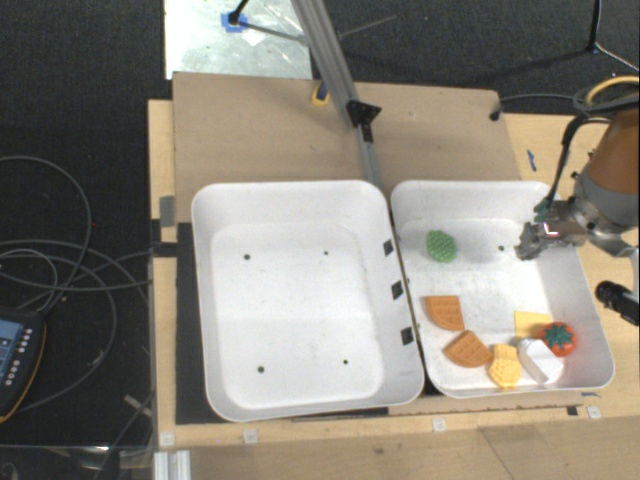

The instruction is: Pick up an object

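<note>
The right bin (470,200) holds a green bumpy ball (440,245) near its back, and two orange waffle-like pieces (445,311) (467,349) lower down. At the front right corner lie a yellow round piece (505,369), a yellow block (531,321), a white piece (538,360) and a red tomato-like toy (560,338). My gripper (530,242) hangs over the right bin's back right part, to the right of the green ball and apart from it. Nothing shows between its fingers.
The left bin (290,200) lies beside the right one. A grey pole (330,43) slants over the bench's back. Cables and a pendant (15,353) lie on the dark floor to the left.
</note>
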Available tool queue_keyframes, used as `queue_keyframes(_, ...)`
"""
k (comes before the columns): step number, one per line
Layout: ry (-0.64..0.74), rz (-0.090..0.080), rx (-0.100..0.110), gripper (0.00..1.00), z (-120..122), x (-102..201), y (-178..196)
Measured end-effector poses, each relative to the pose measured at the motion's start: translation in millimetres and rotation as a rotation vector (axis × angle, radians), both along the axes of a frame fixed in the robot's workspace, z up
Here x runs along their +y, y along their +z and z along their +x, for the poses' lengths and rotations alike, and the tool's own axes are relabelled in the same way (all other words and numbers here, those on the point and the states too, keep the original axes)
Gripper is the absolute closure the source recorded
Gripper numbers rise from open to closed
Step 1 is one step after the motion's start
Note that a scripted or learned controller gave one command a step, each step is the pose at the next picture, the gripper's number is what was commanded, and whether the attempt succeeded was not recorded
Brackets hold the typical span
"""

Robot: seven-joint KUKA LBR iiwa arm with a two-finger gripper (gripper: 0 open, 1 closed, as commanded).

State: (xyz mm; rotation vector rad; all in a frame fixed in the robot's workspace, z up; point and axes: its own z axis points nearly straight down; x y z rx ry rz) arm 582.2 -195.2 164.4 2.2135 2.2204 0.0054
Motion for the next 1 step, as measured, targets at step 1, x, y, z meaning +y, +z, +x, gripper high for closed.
queue_keyframes(1, 0.001, 0.000, -0.001, 1.00, -6.7, 3.2, 58.8)
